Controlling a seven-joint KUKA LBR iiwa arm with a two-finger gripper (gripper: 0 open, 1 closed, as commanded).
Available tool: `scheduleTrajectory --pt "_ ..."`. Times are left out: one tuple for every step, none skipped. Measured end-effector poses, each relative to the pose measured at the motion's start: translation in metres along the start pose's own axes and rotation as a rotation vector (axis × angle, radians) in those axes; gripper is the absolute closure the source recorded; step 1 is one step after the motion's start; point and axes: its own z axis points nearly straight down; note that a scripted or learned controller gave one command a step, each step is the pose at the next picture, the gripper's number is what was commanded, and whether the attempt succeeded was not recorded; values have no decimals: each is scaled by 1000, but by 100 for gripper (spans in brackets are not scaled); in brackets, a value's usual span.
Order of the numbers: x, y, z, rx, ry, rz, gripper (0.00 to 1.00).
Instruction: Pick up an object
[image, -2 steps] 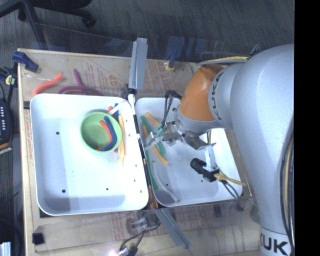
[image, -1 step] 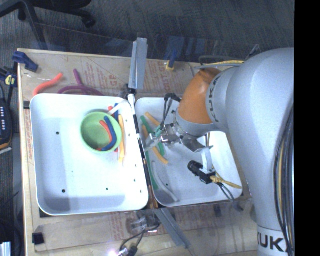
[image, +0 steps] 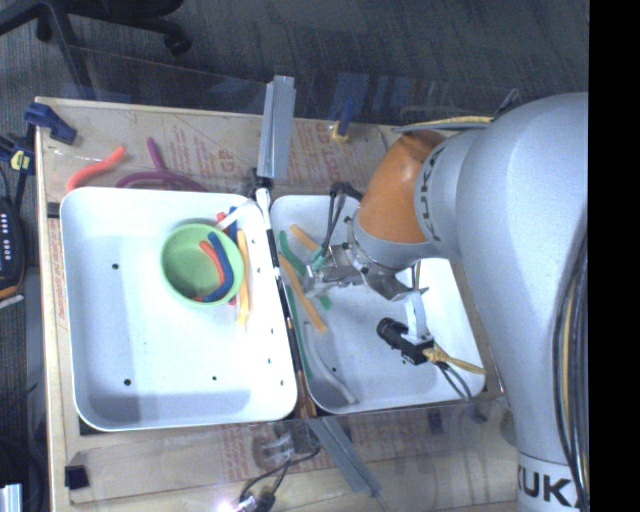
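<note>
Thin stick-like pieces (image: 303, 283), green and orange, lie crossed in the right bin (image: 375, 385) against its left wall, partly hidden under the gripper (image: 325, 278). The gripper's metal tip sits right over them; whether its jaws are parted or clenched cannot be made out. The arm's broad grey body and orange band (image: 395, 205) cover the right bin's far side. Left of the right bin, the left bin (image: 150, 390) holds a round green bowl (image: 203, 263) with curved red and blue strips inside.
</note>
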Motion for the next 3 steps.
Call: scheduleTrajectory --pt "-1 0 0 0 -1 1 0" --pt "0 0 -10 1 0 -1 100" --pt "0 0 -10 1 0 -1 0"
